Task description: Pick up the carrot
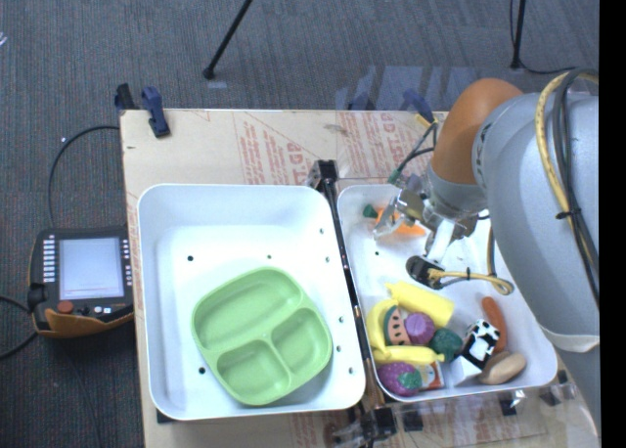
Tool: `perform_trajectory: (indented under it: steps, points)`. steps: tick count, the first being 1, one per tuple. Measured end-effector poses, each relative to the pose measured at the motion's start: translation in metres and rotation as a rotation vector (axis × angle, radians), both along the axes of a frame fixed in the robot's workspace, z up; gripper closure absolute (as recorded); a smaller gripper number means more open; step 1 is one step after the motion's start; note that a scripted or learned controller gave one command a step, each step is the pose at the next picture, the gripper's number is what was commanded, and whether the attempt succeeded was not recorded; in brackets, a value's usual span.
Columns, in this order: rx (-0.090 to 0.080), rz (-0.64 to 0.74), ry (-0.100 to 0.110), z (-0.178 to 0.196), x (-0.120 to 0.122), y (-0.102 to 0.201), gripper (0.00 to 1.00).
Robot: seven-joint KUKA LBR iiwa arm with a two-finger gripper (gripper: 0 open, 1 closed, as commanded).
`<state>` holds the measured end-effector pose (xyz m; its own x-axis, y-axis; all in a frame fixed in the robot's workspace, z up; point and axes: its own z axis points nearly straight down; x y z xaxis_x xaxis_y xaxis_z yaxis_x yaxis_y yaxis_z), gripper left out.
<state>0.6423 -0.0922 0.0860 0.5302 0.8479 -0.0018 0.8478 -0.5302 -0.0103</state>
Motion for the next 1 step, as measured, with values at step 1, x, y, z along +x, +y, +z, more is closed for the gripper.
perform_trajectory:
  steps: [1]
  points:
    - [0.0, 0.007, 0.002, 0.0102, 0.0004, 0.0005, 1.0]
